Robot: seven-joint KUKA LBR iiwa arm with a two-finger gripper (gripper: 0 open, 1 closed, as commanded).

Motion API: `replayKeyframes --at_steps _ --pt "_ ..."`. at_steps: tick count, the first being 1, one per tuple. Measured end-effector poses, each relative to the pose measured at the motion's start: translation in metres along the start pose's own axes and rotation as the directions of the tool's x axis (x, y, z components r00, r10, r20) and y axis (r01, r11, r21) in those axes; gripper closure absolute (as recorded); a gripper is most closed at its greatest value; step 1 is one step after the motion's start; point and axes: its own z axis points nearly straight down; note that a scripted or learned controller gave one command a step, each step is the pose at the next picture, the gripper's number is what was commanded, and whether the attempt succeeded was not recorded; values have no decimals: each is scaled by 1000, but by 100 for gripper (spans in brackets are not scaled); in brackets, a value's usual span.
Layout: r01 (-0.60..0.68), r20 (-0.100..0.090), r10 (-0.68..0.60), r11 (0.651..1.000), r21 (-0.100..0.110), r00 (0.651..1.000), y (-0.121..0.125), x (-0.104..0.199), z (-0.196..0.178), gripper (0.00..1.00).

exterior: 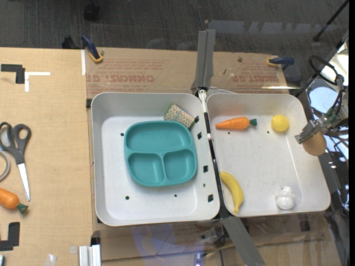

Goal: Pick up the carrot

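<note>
A: Carrot (233,124) lies at the right bin's (310,173) far-left end. Looks a light, stiff, smooth toy.

B: Grip across its thick orange middle. Gripper (304,136) sits at the right rim; open or clenched, can't tell.

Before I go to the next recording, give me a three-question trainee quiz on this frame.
1. True or false: the carrot in the right bin lies near that bin's far wall.
2. Multiple choice: what lies in the left bin with the teal tray? A) a banana B) a patterned sponge C) scissors
3. Fill in: the yellow fruit at the right bin's near left corner is a ____.

Key
1. True; the lemon lies to its right in the view.
2. B; the sponge sits at the tray's far edge. The scissors lie on the bench, outside the bins.
3. banana
</note>
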Motion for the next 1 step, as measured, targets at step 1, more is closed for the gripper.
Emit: replayKeyframes --at_steps 1 --pt "-264 -2 264 965 3 965 -8 17 98 100"
